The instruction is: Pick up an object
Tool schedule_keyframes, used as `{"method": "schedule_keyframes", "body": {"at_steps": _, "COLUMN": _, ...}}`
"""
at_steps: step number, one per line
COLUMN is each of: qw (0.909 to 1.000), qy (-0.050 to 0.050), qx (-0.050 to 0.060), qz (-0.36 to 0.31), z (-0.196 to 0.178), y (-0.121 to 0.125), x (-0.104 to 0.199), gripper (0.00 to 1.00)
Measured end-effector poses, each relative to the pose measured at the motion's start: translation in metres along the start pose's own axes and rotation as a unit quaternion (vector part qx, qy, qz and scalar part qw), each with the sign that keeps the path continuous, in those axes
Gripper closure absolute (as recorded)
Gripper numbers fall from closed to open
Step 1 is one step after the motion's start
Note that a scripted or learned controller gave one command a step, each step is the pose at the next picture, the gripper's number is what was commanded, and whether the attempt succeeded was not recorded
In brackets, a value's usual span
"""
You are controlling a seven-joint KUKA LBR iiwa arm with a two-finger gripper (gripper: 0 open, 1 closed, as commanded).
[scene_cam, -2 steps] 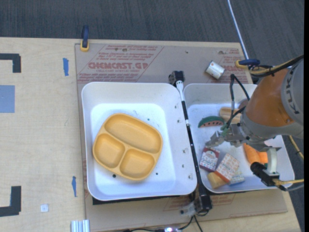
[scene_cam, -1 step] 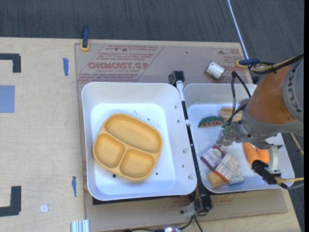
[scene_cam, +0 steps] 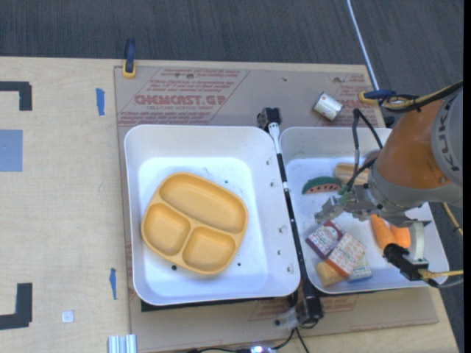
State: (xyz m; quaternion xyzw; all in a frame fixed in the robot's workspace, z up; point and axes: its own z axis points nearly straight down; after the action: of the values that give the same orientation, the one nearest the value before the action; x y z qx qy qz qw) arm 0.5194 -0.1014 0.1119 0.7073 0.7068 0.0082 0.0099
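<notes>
I see the yellow divided plate (scene_cam: 195, 223) in the left bin (scene_cam: 140, 197), with free white floor around it. In the right bin (scene_cam: 309, 142), small packets (scene_cam: 337, 248) lie crowded under the end effector (scene_cam: 340, 206); I cannot tell its grip.

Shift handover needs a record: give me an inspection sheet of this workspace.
Surface: wooden bench with a cardboard sheet under both bins.
Job's things: right bin holds a watermelon slice toy, small boxes and an orange piece.
Clutter: left bin holds a yellow divided plate.
Grippers: gripper low over right bin.
Cables: black cable along arm.
Surroundings: dark carpet.
</notes>
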Motion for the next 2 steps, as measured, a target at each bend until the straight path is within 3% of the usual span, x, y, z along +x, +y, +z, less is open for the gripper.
{"method": "schedule_keyframes", "body": {"at_steps": 1, "qw": 1.0000, "qy": 0.000, "qx": -0.002, "qz": 0.000, "z": -0.0103, "y": 0.0016, "x": 0.0001, "gripper": 1.00}}
{"method": "schedule_keyframes", "body": {"at_steps": 2, "qw": 1.0000, "qy": 0.000, "qx": -0.002, "qz": 0.000, "z": -0.0101, "y": 0.0015, "x": 0.0001, "gripper": 0.00}}
